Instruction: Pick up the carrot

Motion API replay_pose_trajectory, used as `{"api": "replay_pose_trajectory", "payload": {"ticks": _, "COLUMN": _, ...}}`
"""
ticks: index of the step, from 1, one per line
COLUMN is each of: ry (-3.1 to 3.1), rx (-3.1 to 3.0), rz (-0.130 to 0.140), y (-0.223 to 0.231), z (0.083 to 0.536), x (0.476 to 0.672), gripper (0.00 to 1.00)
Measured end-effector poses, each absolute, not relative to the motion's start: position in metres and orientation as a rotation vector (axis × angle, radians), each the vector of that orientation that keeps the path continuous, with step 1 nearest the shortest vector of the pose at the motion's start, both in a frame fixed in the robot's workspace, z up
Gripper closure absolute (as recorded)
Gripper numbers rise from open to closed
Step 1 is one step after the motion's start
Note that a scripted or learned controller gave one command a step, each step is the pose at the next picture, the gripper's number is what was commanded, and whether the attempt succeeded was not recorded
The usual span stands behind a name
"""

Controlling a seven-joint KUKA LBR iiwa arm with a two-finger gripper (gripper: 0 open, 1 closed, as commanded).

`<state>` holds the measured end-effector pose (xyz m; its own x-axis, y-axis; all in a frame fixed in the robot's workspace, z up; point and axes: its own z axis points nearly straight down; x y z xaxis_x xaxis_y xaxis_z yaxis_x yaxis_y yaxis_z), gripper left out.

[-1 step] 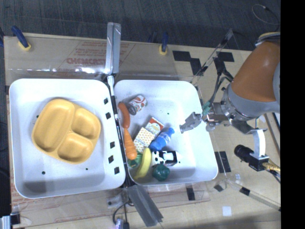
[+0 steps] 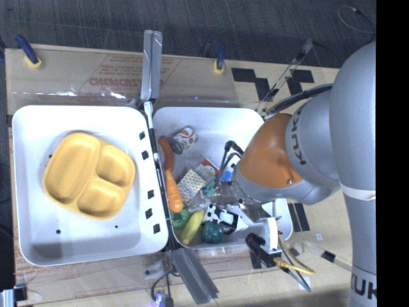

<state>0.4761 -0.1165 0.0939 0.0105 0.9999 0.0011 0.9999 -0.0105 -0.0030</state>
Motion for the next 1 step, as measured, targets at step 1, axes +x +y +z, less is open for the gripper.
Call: {"api": "replay_pose_trajectory", "payload": {"ticks": 1, "ry": -2.393, "rx": -2.035, "rz": 0.001, "y": -0.0921, "z": 0.3025, "x": 0.5202, "gripper": 0.0}}
